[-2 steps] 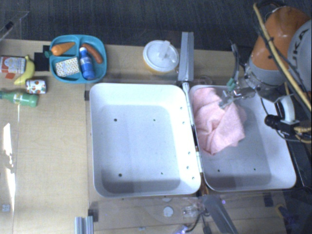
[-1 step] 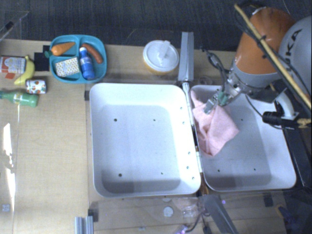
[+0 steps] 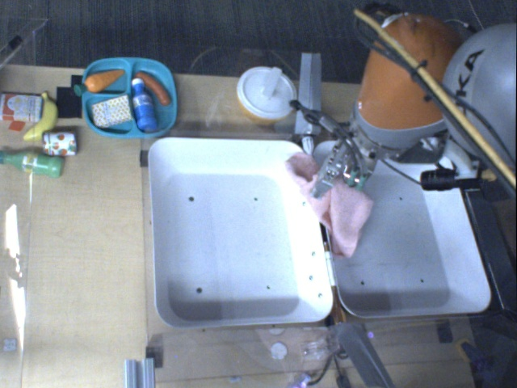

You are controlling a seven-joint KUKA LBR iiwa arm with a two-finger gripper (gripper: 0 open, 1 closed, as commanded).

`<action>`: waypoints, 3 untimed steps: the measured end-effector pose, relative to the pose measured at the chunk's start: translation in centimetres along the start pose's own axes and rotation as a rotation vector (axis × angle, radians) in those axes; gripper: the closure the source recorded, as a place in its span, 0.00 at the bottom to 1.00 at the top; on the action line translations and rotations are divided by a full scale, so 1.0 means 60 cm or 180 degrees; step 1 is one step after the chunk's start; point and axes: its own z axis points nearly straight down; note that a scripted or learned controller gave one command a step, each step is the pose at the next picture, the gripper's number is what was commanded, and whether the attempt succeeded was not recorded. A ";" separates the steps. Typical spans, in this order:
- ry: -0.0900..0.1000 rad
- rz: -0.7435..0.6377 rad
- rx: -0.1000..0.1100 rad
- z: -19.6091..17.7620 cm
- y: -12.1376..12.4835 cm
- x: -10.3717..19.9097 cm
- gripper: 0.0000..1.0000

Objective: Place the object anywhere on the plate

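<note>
Cloth (image 3: 343, 208) is draping across the wall between the two bins, trailing down into the right bin (image 3: 420, 241). Gripper (image 3: 338, 172) is hovering at its upper end; grip state I cannot tell.

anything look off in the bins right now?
Yes: the pink cloth is draped over the divide between the left bin and right bin, rumpled, directly under the gripper.
</note>
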 end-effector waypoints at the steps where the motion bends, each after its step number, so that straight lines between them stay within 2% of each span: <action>1: -0.0003 -0.1272 -0.0004 0.022 0.070 0.052 1.00; 2: -0.0001 -0.1578 -0.0004 0.008 0.141 0.101 1.00; 3: -0.0002 -0.1588 -0.0007 0.020 0.205 0.158 1.00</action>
